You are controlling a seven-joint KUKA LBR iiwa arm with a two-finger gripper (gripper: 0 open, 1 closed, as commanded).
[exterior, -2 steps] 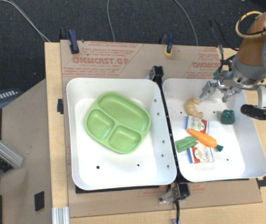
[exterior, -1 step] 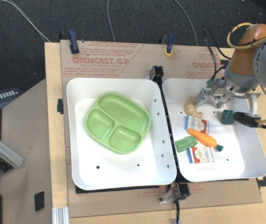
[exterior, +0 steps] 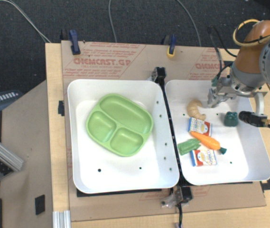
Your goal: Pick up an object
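Note:
My gripper [exterior: 218, 100] hangs over the back of the right bin [exterior: 253, 170], open, with nothing between its fingers. Just to its lower left lies a tan lumpy piece [exterior: 196, 109], apart from the gripper. A dark green small block [exterior: 230, 118] sits to the gripper's lower right. Toward the front lie a white, blue and red packet [exterior: 199, 126], an orange carrot [exterior: 206, 140], a light green block [exterior: 188, 147] and a second packet [exterior: 204, 157], all close together.
The left bin [exterior: 78, 175] holds a light green divided plate [exterior: 119, 124]. A raised divider [exterior: 169, 127] runs between the two bins. Blue and yellow clamps [exterior: 74, 41] pin the cardboard at the bench's back. The right bin's right half is bare floor.

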